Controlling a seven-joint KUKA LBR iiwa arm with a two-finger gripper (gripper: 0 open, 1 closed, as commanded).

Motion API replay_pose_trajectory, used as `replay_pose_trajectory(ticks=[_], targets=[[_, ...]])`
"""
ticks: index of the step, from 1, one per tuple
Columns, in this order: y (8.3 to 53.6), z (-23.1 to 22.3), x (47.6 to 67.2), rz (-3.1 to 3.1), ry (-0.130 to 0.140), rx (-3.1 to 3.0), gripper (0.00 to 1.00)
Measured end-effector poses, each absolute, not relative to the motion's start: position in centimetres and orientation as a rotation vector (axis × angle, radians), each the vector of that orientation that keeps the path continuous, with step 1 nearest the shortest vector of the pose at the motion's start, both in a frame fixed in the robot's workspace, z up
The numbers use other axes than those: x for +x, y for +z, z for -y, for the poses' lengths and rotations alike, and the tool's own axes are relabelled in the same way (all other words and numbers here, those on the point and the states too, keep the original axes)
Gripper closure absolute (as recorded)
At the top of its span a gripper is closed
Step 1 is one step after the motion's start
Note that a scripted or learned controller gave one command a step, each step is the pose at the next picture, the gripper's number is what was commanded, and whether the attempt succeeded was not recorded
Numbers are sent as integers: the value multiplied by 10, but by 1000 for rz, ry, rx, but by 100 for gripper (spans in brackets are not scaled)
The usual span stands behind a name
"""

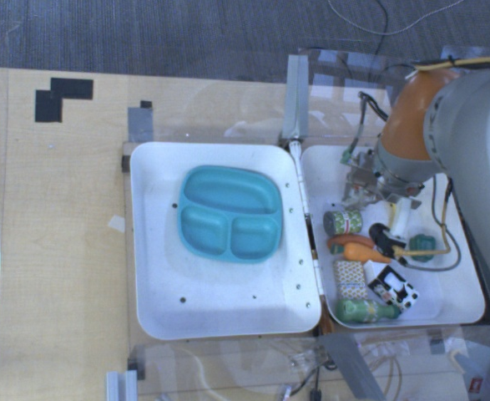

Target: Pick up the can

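Observation:
The can, small with a green and white label, lies on its side near the left wall of the right bin. My gripper hangs over the upper part of that bin, just above and slightly right of the can. The grey arm with its orange band comes in from the right and hides the bin's far right corner. Nothing shows as held by the gripper.
Below the can lie an orange carrot, a patterned box, a green bottle, a black-and-white item and a teal piece. The left bin holds a blue divided plate.

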State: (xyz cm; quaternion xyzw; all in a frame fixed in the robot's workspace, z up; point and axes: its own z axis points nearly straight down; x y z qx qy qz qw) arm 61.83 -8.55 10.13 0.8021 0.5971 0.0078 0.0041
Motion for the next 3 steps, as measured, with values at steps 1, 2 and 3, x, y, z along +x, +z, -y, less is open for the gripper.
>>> replay_pose_trajectory(ticks=[1,2,3], targets=[[186,37,660,-1160,8,2917,100],[246,-20,650,-1228,9,2889,100],[310,-74,634,-1645,11,2672,100]])
